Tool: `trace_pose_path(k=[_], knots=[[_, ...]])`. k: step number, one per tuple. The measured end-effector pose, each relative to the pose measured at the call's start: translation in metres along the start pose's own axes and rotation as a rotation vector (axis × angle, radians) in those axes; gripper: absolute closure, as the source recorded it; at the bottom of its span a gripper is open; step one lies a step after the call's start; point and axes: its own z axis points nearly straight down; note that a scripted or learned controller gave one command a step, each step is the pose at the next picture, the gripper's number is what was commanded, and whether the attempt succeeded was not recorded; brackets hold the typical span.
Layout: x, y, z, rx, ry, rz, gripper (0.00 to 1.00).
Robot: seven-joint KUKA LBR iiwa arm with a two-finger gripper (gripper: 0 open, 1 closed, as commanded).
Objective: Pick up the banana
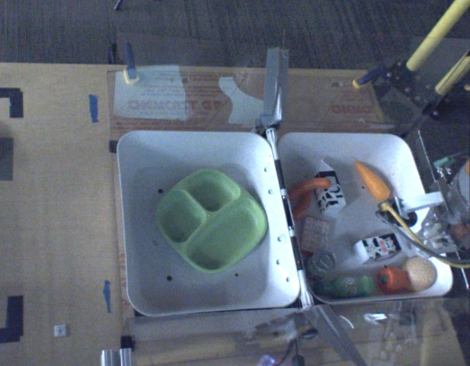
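My gripper [445, 227] hangs over the right edge of the right bin [349, 147], low above the bin floor. Close to its left lie an orange carrot [372, 180] and a small black-and-white carton [378, 246]. A beige round bun [420, 273] and a red fruit [391, 279] sit just below it at the bin's front right corner. Nothing can be made out between the gripper's tips.
The right bin also holds a second black-and-white carton [331, 193], an orange-red pepper [307, 188], a brown packet [316, 233], a grey round lid [321, 264] and a green cucumber [349, 285]. A green divided plate [212, 219] lies in the left bin [143, 280].
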Motion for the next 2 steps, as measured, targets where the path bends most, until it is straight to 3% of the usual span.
trace_pose_path(k=[1, 2], knots=[[0.039, -0.061, 0.012, 0.001, 0.000, -0.033, 1.00], [0.095, -0.126, -0.008, -0.001, 0.002, -0.005, 1.00]])
